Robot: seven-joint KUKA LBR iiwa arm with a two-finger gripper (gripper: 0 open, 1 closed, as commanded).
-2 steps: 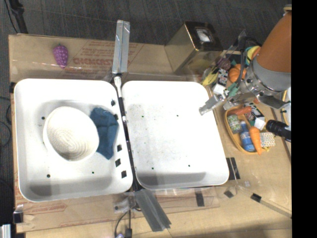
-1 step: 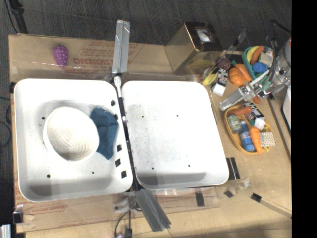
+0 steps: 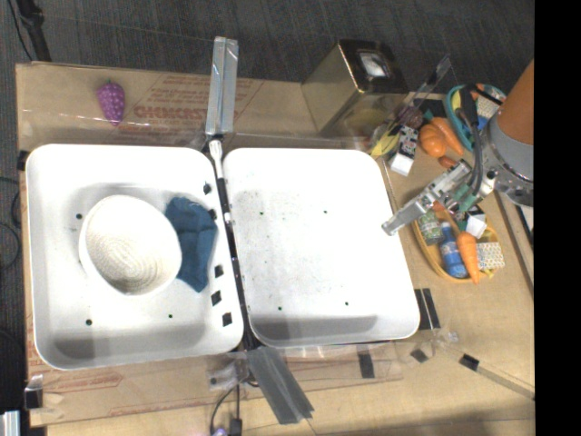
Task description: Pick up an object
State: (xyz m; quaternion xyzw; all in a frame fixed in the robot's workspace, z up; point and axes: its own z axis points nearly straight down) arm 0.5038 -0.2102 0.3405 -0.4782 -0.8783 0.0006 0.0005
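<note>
In the left bin [image 3: 54,334] lies a round white woven piece [image 3: 132,243], domed like a hat or bowl. A dark blue cloth [image 3: 193,239] is crumpled against its right side, close to the wall between the bins. My gripper [image 3: 397,222] hangs at the right edge of the right bin [image 3: 309,316], pointing down and to the left, far from both objects. Nothing shows at its tip. The grey arm with its orange band [image 3: 517,107] comes in from the right.
Beside the right bin, a yellow tray [image 3: 458,248] of small toys sits just under the wrist, with cables and more toys [image 3: 440,134] behind it. At the back stand a brass-coloured box [image 3: 359,84] and a metal bar [image 3: 221,80]. A purple object [image 3: 111,101] lies at the back left.
</note>
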